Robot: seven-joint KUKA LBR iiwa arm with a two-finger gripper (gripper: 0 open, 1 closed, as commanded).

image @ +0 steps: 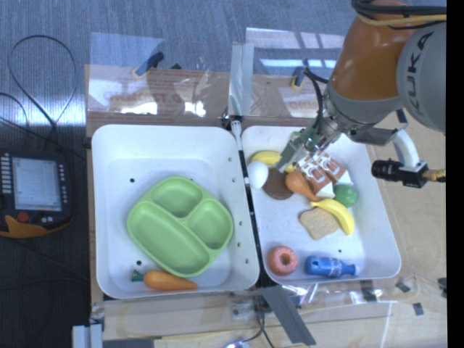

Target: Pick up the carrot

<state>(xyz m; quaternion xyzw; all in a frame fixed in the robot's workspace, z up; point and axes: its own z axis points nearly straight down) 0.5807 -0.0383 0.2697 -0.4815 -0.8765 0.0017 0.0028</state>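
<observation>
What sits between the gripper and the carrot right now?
The gripper is in the right bin, over the toy food. The carrot lies in the left bin, at its near edge. Between them stand the bins' shared walls and the green divided plate, which the carrot lies against.

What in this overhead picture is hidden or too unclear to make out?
- Carrot: its leafy end tucks against the green plate, too small and dark to make out.
- Gripper: blurred over the right bin, so its grip cannot be judged.
- Brown round item: partly covered by the gripper and neighbouring food.
- Arm: cut off by the top and right edges.
</observation>
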